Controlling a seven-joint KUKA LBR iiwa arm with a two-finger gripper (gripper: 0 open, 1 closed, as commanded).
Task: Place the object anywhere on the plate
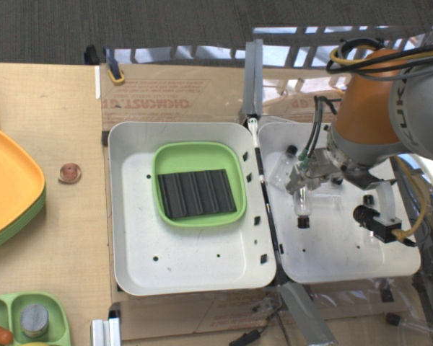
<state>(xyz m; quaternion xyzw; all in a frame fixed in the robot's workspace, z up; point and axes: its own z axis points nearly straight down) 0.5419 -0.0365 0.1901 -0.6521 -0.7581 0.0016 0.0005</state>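
orange plates (pixel 11 186) cut off left, pincer (pixel 302 218) grip unclear

Two shallow white bins are seen side by side. In the left bin (pixel 130 258) a green plate (pixel 166 158) is set, with a dark ribbed rectangular object (pixel 199 193) lying on it. Above the right bin (pixel 346 265) the gripper (pixel 302 211) is held, pointing down, beneath the arm's orange band (pixel 372 110).
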